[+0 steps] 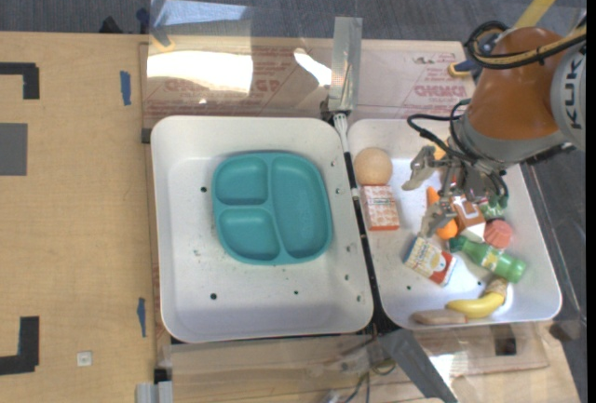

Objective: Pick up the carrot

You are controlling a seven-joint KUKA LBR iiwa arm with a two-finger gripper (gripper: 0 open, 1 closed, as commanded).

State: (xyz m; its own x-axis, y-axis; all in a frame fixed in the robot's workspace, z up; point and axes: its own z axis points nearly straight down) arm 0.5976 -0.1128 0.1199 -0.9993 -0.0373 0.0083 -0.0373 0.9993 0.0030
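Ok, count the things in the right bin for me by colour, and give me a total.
Orange: 1, carrot
Tan: 1, round ball
Green: 1, bottle
Yellow: 1, banana
Red and white: 2, cartons
Total: 6, not counting items hidden under the tool.

Red print runs across the cardboard sheet behind the two bins, up and left of the fingers, too blurred to read. The small cartons left of the fingers carry unreadable labels.
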